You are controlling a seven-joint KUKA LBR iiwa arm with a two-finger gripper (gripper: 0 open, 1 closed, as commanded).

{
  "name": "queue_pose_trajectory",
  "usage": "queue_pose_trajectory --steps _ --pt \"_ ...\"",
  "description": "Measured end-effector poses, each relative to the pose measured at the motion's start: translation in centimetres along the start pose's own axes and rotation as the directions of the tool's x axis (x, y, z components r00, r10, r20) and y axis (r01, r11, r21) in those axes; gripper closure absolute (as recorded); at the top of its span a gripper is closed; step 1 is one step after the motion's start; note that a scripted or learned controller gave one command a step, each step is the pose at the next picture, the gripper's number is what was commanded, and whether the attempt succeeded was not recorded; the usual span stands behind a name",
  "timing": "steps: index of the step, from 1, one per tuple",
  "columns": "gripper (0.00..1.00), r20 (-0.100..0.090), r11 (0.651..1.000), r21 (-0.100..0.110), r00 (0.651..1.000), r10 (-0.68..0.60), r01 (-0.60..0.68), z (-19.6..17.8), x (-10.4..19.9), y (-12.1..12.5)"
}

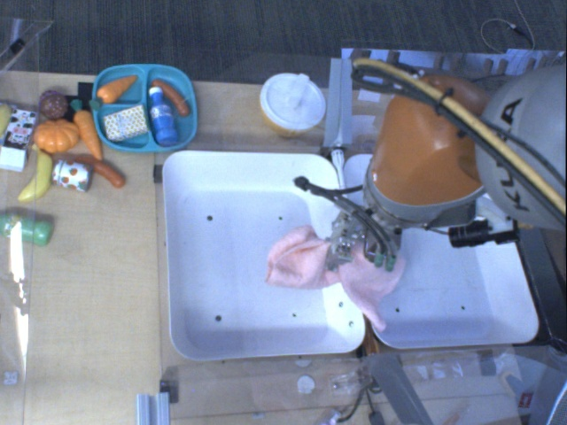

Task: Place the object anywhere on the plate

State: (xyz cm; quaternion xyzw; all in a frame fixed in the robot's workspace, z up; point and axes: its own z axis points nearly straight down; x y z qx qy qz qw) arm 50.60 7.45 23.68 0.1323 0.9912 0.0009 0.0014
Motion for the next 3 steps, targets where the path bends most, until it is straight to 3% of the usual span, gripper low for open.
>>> queue_pose_trajectory --steps 1,2,3 --pt "1.0 0.001 0.965 -0.001 0.965 -0.262 0.262 0.8 2.3 5.5" --pt "1.0 0.001 0.964 -0.001 0.964 -0.267 0.267 1.1 3.8 10.5" --pt "0.0 0.001 0.964 -0.002 0.964 -0.266 0.266 1.1 3.8 10.5"
